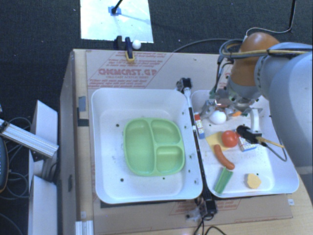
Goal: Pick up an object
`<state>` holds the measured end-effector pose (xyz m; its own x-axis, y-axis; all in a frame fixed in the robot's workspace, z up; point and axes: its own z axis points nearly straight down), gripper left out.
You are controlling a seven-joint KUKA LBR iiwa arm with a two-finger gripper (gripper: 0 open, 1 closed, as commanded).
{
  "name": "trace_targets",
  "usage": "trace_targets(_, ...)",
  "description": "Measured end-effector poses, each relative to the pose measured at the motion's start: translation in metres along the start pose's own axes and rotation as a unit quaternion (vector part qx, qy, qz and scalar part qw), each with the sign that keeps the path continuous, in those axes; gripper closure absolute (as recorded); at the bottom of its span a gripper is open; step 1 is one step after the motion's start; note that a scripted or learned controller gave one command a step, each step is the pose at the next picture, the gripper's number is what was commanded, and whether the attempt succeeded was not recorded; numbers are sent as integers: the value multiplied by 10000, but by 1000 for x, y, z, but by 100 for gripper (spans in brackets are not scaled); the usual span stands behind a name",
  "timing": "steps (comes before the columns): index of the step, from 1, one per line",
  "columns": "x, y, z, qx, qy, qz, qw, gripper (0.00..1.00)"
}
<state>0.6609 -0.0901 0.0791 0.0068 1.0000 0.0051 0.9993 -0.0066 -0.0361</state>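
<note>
Hovering low over the right bin (288, 177), the gripper (226, 107) just above a white egg (217, 116); jaw state impossible to tell. Behind the tomato (230, 138), the egg; beside it, the sausage (223, 157).

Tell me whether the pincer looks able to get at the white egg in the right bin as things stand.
Probably yes. The pincer hangs right beside the white egg, whose top is uncovered. The tomato and sausage lie nearer the camera, clear of it.
</note>
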Motion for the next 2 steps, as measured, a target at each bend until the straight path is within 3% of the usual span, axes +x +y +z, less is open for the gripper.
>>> trace_targets(2,1,0,0,-4,-16,-5,10000,0)
